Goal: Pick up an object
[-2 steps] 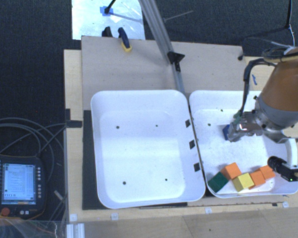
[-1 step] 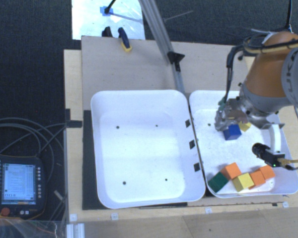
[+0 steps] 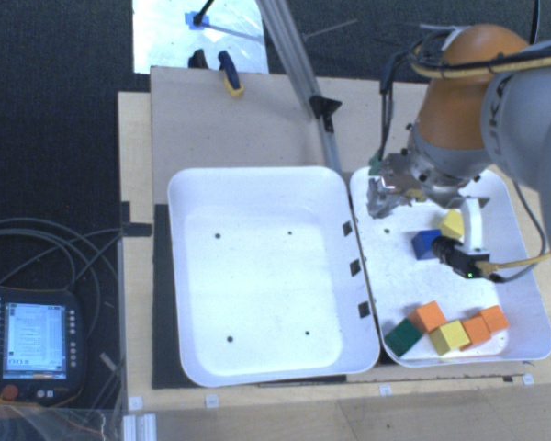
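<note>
The claw (image 3: 383,194) hangs over the upper left corner of the right bin (image 3: 523,338), just inside the wall it shares with the left bin (image 3: 188,209); whether it is open or closed cannot be told from this slant, and nothing can be seen gripped in it. Above and to the right of the claw rises the grey arm (image 3: 533,108) with its orange band (image 3: 464,81), reaching in over the right bin's upper edge. Taking the right bin as the landmark, a yellow block (image 3: 453,223) lies in its upper middle, just beside the wrist, and a blue block (image 3: 426,243) sits just below and left of it, close to the claw but apart from it. A small black device with a green light (image 3: 464,261) hangs on a cable just right of the blue block. Along the right bin's lower edge a cluster of blocks lies close together: a green block (image 3: 403,337) at the left, an orange block (image 3: 431,316) above and right of it, a second yellow block (image 3: 450,337) next, then two more orange blocks (image 3: 485,324) toward the lower right corner. The left bin touches the right bin's left wall. Both bins rest on the table (image 3: 248,118), whose bare tan surface shows beyond the right bin's upper edge. Far left of the right bin, off the table, a control pendant with a lit screen (image 3: 32,343) lies among cables.
</note>
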Robot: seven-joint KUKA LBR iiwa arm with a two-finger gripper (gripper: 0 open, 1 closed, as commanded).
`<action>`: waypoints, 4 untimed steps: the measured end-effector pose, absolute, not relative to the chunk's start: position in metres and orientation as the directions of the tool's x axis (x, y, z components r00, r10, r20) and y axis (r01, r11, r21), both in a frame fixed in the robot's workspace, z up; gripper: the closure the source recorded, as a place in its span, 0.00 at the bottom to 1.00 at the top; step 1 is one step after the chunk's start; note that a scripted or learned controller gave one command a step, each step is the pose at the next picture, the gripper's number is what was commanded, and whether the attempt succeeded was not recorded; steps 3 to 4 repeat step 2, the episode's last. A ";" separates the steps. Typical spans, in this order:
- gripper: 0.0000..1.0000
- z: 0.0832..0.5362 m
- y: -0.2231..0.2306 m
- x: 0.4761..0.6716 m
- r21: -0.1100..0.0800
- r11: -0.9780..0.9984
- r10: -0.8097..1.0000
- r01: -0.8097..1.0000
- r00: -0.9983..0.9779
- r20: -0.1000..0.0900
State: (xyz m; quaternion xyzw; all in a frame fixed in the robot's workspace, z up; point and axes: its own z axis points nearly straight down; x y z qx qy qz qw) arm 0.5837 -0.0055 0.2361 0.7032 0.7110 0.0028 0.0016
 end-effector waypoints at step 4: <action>1.00 0.232 0.088 0.630 0.005 0.010 1.000 1.000 -0.010 0.001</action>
